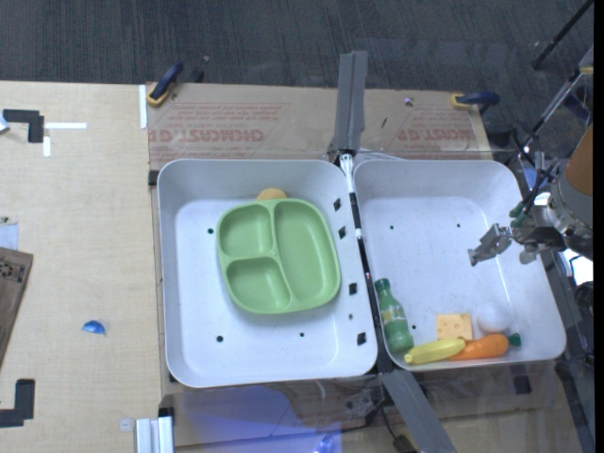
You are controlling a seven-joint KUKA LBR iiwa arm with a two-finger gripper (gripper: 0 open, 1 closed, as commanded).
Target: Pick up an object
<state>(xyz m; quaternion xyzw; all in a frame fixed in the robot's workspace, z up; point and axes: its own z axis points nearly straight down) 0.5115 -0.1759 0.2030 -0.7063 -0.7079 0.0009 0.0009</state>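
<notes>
My gripper (508, 247) hangs over the right side of the right bin (425, 196), open, with nothing between its fingers. Along that bin's front wall lie a green bottle (392, 315), a yellow banana (433, 351), an orange carrot (485, 345), a yellow cheese block (454, 327) and a white egg-like object (494, 321). The gripper is above and behind the egg-like object, apart from all of them. In the left bin (184, 253) a green divided plate (279, 255) lies flat, with a small yellow object (271, 194) peeking out behind its far rim.
A metal divider (351, 111) runs between the bins at the back. Cardboard (245, 125) lies behind both bins. The wooden bench (75, 253) stretches to the left with a small blue item (92, 327) on it. The rear half of the right bin floor is bare.
</notes>
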